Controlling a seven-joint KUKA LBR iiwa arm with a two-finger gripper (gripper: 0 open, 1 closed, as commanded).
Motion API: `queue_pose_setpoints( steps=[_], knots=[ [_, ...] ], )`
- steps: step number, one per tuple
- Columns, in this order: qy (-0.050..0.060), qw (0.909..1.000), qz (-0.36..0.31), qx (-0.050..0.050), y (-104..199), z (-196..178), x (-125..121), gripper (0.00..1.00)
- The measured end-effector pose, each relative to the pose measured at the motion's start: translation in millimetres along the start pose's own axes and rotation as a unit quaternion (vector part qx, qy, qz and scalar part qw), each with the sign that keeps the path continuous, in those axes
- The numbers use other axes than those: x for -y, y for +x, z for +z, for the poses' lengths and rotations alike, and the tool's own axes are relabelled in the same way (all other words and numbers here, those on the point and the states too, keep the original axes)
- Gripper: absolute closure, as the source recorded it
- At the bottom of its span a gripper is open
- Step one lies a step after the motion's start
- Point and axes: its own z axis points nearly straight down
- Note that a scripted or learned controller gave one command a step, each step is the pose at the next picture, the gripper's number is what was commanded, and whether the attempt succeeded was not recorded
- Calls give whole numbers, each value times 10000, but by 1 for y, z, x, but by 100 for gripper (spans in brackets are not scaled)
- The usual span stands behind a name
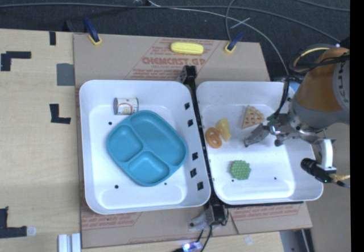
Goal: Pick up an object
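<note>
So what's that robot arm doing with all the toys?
The robot arm's gripper is low in the right bin, close to a pizza slice, a pretzel and a green lump. It isn't holding anything yet. The left bin has a blue tray and a small can.
</note>
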Motion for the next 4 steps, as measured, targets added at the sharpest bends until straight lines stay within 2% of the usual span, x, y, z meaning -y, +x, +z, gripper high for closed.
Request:
queue_pose_setpoints(
  steps=[1, 2, 3, 4],
  knots=[
    [-28, 10000, -6, 14, 0, 47, 0, 0],
    [-49, 10000, -6, 21, 0, 33, -2, 100],
    [-44, 10000, -8, 5, 3, -28, 2, 100],
    [-49, 10000, -12, 8, 6, -78, -9, 100]
  ],
)
